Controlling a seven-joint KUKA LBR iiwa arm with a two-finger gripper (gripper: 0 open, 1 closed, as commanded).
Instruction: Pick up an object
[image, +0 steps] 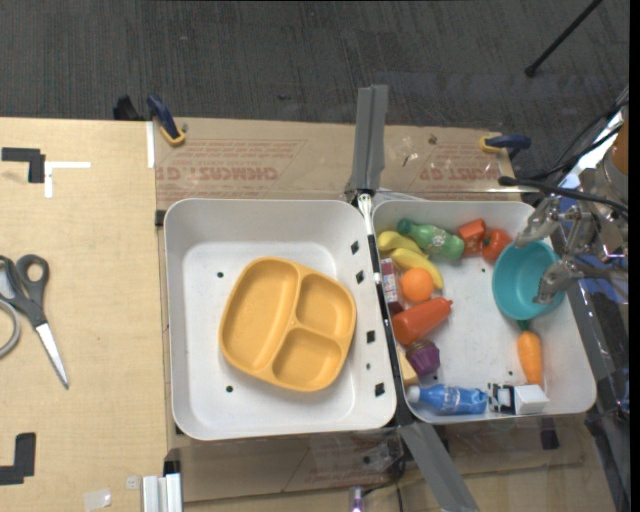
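The jaws (553, 258) sit at the right edge of the right-hand shallow white plastic bin (470, 345), their metal fingers reaching down over the rim of a teal round plastic bowl (520, 283). One finger (548, 287) lies against the bowl's right rim and another part of the tool crosses its upper rim, so the bowl's wall seems to lie between the fingers; whether they actually pinch it I cannot tell, nor how wide they stand. The bowl tilts with its opening turned towards the left.

Just below the bowl lies a small orange toy carrot (530, 357). Along the bin's bottom wall rest a blue plastic bottle (450, 400) on its side and a small white box (530, 398). At the left side of this bin are a yellow toy banana (412, 258), an orange ball-shaped fruit (417, 285), a larger red-orange toy carrot (420, 319) and a purple toy piece (424, 356). Near the top wall lie a green toy vegetable (430, 237) and a red toy pepper (494, 243).

The left-hand white bin (190, 330) holds a yellow three-compartment plastic plate (288, 323). On the tan wooden surface (80, 300) to the left lie grey-handled scissors (38, 315).
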